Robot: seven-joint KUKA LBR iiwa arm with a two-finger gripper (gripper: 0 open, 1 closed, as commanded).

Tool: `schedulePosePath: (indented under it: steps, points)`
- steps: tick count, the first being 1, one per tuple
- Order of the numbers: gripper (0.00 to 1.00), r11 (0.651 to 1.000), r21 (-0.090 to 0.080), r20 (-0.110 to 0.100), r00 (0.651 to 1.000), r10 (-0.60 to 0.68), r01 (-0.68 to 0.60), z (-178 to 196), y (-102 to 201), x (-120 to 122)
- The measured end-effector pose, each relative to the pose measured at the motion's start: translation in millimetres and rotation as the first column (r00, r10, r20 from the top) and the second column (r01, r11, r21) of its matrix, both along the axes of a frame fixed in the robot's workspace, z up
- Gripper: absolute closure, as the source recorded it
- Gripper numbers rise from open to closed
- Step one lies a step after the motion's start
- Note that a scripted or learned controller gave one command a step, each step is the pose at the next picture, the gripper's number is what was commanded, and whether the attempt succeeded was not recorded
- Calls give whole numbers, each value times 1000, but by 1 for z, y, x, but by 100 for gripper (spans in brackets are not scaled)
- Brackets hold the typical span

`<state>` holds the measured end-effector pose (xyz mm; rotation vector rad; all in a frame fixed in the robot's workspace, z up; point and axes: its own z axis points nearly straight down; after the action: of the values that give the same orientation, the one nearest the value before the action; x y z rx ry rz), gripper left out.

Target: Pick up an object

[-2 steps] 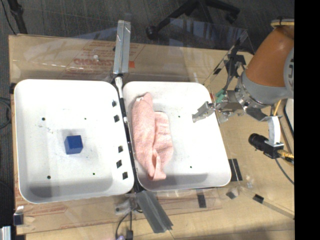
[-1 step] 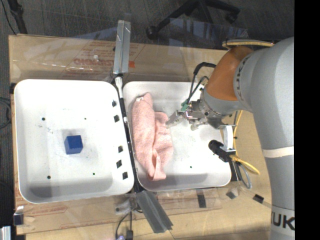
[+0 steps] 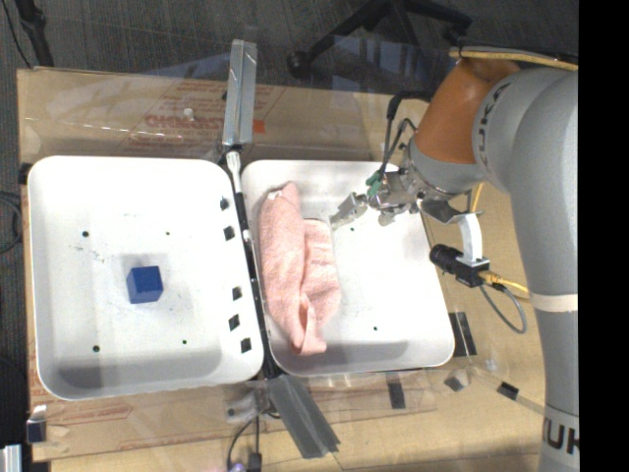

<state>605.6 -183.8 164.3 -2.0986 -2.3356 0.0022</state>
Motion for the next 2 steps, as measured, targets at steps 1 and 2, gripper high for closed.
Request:
schedulePosePath:
  steps: [1,2]
  points:
    - [0,1000,0,0,1000,-16,16,-72,38,14]
    - [100,1000,1,-2,1000,-11,11,-62,39,15]
